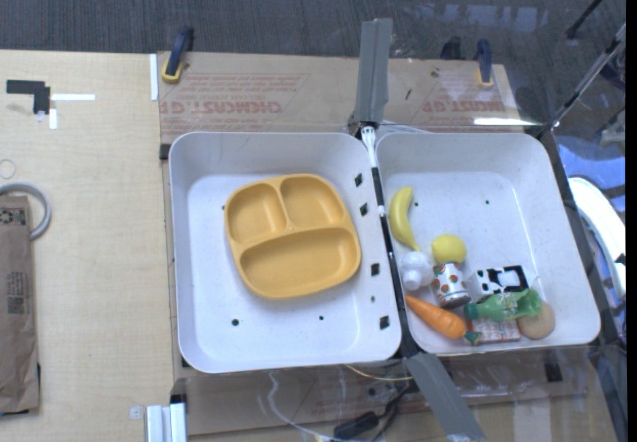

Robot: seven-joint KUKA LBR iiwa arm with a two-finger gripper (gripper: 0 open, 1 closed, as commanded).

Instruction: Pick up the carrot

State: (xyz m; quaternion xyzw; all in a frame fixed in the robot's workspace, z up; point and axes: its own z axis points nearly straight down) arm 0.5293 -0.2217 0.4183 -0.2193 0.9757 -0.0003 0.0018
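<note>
An orange carrot [438,317] lies in the right bin [498,181], near its front left corner, pointing left and up at a slant. Its thick end touches a small patterned can [451,283] and a green leafy toy [506,309].
A yellow divided plate [292,234] rests in the left bin [199,231]. Beside the carrot lie a banana [401,217], a lemon [449,249], a white piece [414,268], a black-and-white toy [500,280] and a brown potato-like piece [537,325]. The right bin's back half is bare.
</note>
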